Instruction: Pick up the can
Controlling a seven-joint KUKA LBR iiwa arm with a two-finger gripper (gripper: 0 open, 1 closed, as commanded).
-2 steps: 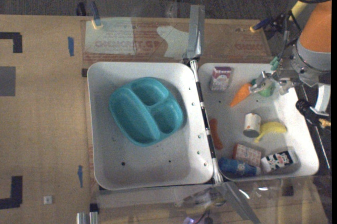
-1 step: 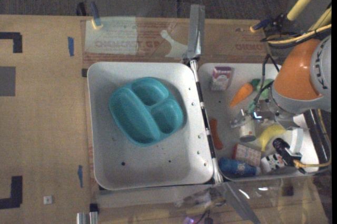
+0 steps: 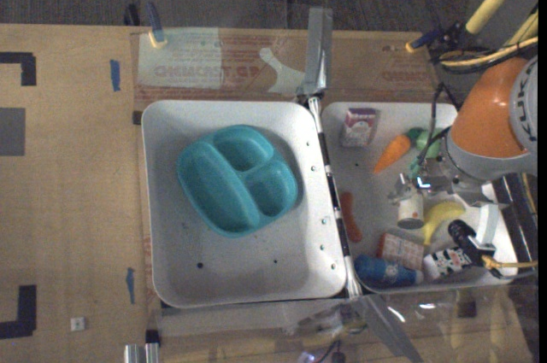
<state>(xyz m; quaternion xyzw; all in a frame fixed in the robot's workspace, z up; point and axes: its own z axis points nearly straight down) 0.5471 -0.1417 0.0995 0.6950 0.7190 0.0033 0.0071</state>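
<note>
The arm (image 3: pixel 491 126) reaches into the right bin (image 3: pixel 376 267), gripper (image 3: pixel 416 182) lowered beside the cylindrical can (image 3: pixel 410 210). Finger state: cannot tell. A glossy teal divided tray (image 3: pixel 239 179) occupies the left bin (image 3: pixel 171 250).

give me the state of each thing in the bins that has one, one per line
teal divided plate: right way up in the left bin, compartments bare
can: upright in the right bin, under the pincer
blue bottle: lying on its side
small carton: standing
carrot: lying flat
banana: lying flat
</note>
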